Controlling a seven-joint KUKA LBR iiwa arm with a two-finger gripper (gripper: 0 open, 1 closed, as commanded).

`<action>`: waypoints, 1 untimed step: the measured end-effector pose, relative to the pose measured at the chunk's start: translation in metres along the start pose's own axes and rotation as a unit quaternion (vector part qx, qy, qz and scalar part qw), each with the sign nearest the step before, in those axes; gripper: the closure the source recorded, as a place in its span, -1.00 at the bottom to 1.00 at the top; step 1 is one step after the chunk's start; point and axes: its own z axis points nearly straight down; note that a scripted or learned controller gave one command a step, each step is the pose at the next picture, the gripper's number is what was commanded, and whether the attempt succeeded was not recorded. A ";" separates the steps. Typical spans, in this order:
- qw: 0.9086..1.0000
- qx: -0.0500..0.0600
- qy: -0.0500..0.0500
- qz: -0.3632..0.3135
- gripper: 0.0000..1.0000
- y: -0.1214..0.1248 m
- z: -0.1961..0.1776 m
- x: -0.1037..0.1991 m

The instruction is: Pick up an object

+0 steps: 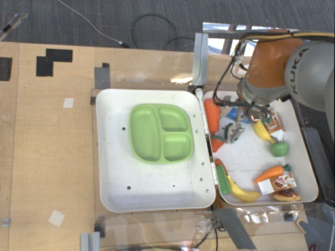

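Arm (293,67) reaches in from the right, wrist over the upper part of the right bin (309,182). Gripper (234,132) hangs low above the bin floor near the bin's upper left; whether it is apart or together cannot be told from this angle, and nothing is seen clamped in it.

Right bin contents: orange carrot (212,115) upright against the left wall, just beside the gripper; yellow banana (263,131) to the gripper's right, partly under the wrist; green pepper (280,149) just below that banana; second carrot (271,173) lower right, next to a small printed carton (282,182); second banana (242,192) along the bottom edge, touching a green pod (223,179) by the left wall.

Left bin (112,192) holds a green divided plate (160,133), three compartments, lying flat near the middle
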 end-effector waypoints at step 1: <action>0.999 -0.001 0.000 0.041 -1.00 0.003 0.000 -0.001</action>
